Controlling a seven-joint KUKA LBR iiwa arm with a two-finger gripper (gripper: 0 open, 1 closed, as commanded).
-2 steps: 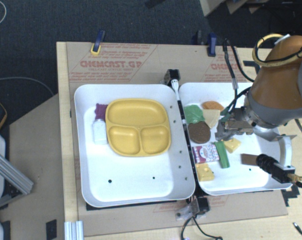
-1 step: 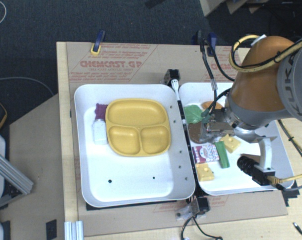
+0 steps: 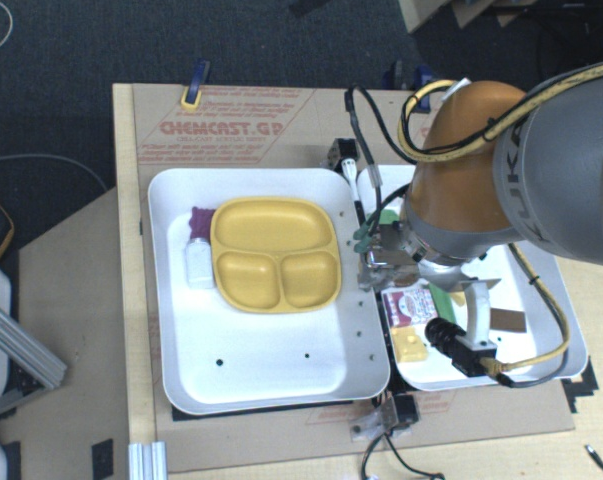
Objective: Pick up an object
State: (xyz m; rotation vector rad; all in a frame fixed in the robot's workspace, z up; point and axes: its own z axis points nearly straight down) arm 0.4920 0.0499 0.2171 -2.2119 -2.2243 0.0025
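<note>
We see the arm reaching in from the right, its orange band hanging over the right bin. The gripper sits low near the divide between the bins (whether it is open, we cannot tell). Below it in that bin lie a pink-labelled packet, a yellow block and a brown piece. In the left bin a yellow divided tray rests beside a small white bottle.
</note>
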